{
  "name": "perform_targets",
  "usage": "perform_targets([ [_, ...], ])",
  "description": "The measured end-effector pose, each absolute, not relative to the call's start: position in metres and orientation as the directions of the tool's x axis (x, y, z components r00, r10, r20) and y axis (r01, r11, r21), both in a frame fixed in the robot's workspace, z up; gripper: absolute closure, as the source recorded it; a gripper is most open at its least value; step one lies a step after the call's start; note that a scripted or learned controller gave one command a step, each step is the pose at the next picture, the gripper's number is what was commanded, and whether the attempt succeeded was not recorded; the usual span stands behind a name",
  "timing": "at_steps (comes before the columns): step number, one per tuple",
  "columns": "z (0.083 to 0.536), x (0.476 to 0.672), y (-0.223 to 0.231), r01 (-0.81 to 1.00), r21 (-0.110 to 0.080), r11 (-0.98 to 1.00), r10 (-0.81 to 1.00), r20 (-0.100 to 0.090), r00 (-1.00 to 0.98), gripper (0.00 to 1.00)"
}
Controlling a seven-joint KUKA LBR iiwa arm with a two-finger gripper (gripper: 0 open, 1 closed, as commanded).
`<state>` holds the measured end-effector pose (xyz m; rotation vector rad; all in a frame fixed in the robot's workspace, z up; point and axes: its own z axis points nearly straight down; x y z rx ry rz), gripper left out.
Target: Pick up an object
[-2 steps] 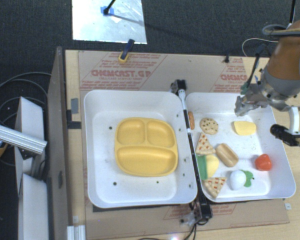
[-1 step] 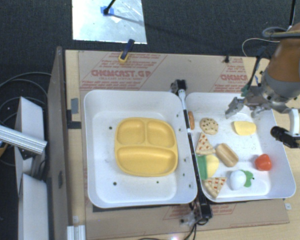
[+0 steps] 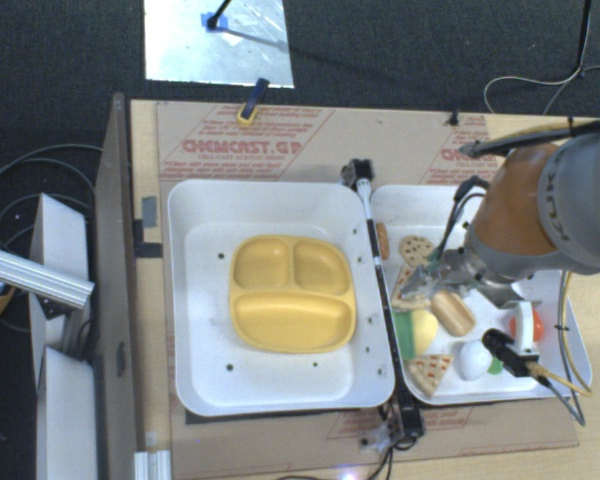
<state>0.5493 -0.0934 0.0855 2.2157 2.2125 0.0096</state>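
1. Yellow plastic divided plate (image 3: 292, 293) sits flat in the middle of the shallow white left bin (image 3: 195, 268), well apart from the tool. It is broad and low, so it would be awkward to grip.
2. Toy food lies crowded in the shallow white right bin (image 3: 425, 200). A thin brown stick (image 3: 382, 240) is by the dividing wall and a round tan waffle-patterned disc (image 3: 414, 248) is just beside it. Nearer the front are a yellow-green rounded piece (image 3: 412, 330) and a tan waffle-patterned triangle (image 3: 429, 371).
3. Likeliest target, in my judgement, is the pale wedge-shaped toy slice (image 3: 408, 290), between the disc and the yellow-green piece. It looks light, rigid and probably smooth, so it could slip. Gripping across its two straight edges seems best.
4. Down over that slice is the gripper (image 3: 425, 283). I cannot tell how wide it stands, or whether it holds or only touches anything.
5. Right of it, a tan bun-shaped toy (image 3: 454, 313) and a white toy egg (image 3: 472, 360) crowd the approach.
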Motion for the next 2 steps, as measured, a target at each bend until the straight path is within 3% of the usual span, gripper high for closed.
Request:
perform_targets([
  [1, 0.104, 0.637, -0.087, 1.0, 0.012, 0.007, 1.0, -0.002, -0.007, 0.0],
  [2, 0.091, 0.669, -0.086, 1.0, 0.015, 0.005, 1.0, -0.007, -0.005, 0.0],
])
